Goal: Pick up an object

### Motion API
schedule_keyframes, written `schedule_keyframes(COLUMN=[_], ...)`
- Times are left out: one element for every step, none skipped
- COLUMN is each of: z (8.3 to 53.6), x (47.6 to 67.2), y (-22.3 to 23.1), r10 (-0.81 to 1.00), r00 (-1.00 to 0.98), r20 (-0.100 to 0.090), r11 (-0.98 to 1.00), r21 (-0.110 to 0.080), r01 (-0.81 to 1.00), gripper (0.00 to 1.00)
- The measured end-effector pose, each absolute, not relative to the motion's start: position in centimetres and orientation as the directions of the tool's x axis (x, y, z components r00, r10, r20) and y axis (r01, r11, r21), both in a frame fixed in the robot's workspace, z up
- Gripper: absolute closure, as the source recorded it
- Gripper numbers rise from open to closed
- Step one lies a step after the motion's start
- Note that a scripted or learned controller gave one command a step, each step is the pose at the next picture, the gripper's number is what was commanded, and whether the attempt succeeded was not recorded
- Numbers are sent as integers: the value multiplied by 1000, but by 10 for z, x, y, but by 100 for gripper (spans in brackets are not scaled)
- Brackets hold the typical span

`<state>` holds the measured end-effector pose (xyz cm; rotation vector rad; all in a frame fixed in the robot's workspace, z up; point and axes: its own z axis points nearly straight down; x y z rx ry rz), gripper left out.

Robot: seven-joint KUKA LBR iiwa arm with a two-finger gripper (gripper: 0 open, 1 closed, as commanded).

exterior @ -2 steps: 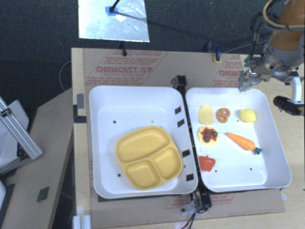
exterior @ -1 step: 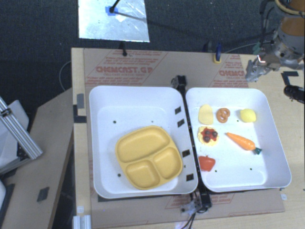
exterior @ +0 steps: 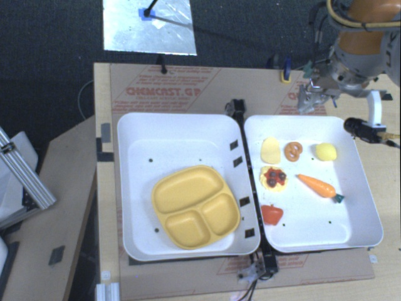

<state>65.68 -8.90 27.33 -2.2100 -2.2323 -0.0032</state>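
My gripper (exterior: pixel 311 98) hung above the bin's (exterior: pixel 360 168) far rim; its state I couldn't tell. The pretzel (exterior: pixel 292 150) lay below. Descending here, I judged, risked striking the rim.

Beneath me the bench (exterior: pixel 188 83) is covered with a brown sheet printed in red lettering. Two shallow white bins sit directly on it, side by side and touching along their inner edges: the left bin (exterior: pixel 135 149) and the right bin (exterior: pixel 363 193). Black clips (exterior: pixel 237 144) run along their shared seam.
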Motion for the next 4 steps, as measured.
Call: schedule_keyframes(z=[259,244,243,221], x=[636,617,601,597], y=[-45,2,58,108], r10=[1000,1000,1000,1000], r00=[-9,-9,-10,-10], r20=[1,2,2,2], r11=[9,9,10,10], r21=[-1,-2,-1,-2], r01=[1000,1000,1000,1000], gripper=[100,100,100,100])
